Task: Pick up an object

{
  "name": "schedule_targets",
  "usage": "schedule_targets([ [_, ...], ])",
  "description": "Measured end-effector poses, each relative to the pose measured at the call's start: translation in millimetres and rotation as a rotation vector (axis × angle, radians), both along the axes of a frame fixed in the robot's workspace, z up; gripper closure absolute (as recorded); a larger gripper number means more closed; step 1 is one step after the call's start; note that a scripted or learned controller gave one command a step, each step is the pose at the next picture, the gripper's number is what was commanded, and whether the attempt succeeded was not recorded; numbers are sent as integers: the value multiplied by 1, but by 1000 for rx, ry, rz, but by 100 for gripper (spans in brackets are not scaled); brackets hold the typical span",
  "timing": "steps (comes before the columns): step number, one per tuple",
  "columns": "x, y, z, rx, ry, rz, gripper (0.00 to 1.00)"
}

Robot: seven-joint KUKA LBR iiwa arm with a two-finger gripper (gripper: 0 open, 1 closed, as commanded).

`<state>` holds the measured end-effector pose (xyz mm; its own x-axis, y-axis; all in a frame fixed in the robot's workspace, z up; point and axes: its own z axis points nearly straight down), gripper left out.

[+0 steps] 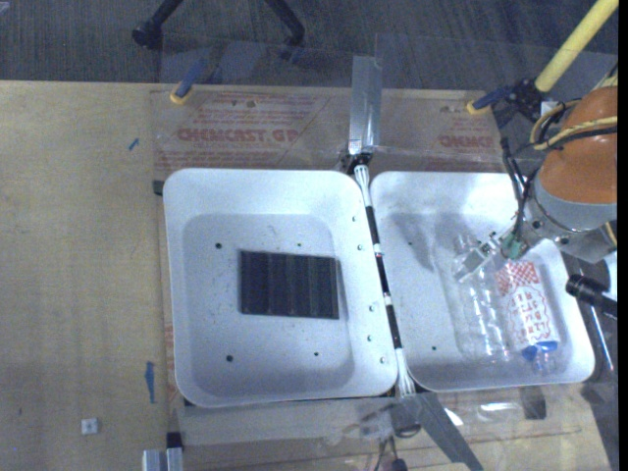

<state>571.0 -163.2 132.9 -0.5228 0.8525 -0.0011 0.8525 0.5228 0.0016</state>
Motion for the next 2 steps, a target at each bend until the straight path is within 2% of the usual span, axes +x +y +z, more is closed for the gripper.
schedule_targets([
  [1, 72, 31, -45, -2, -7, -129, 0],
  [2, 15, -3, -45, -3, -7, -31, 0],
])
